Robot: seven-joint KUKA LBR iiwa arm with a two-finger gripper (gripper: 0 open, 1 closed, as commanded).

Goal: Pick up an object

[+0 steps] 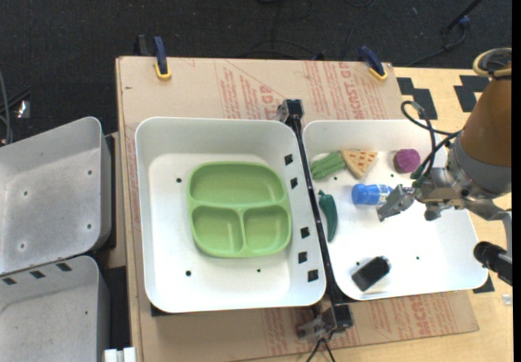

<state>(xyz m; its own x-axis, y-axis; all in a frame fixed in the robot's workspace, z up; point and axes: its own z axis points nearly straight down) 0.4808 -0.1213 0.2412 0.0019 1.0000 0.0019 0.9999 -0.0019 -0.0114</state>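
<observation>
Over the right bin, the gripper hangs low; whether its fingers are apart or together I cannot tell. Bare white floor lies below it, toward the near rim. Just beside its tip sits a blue bottle-shaped toy. Behind are a pizza slice, a purple lump and a light green piece. A dark green pepper hugs the divider; a black block lies near the front. A green divided plate fills the left bin.
</observation>
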